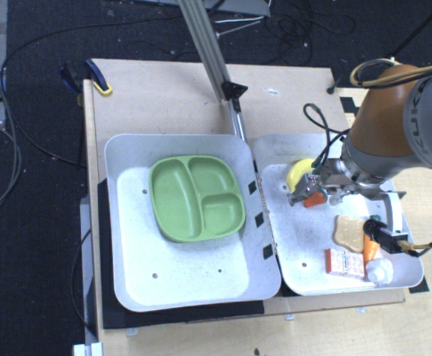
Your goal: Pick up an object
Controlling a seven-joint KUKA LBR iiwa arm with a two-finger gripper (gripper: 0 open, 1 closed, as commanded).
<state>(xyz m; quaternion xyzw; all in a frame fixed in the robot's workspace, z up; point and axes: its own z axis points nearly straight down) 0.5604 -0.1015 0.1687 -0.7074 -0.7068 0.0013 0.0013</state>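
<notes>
On the far left corner of the worktop lies a small blue and yellow clamp. The left bin holds a green plate with three compartments, sitting in its far half, tilted a little. A grey metal pole slants down from the far side and ends near the gap between the two bins.

In the right bin, a yellow fruit, perhaps a lemon, sits at the far left part, and a small red piece lies just beside it on the near side. The claw hangs right over these two, close to or touching them; it is too dark and small against them to tell whether it is apart or clamped on anything. Further right lie a tan slice of bread, an orange carrot touching its right edge, a red and white packet near the front, and a white lump in the near right corner.

The arm comes in from the right, its orange band above the wrist, bent down over the far part of the right bin, with black cables looping around it.
</notes>
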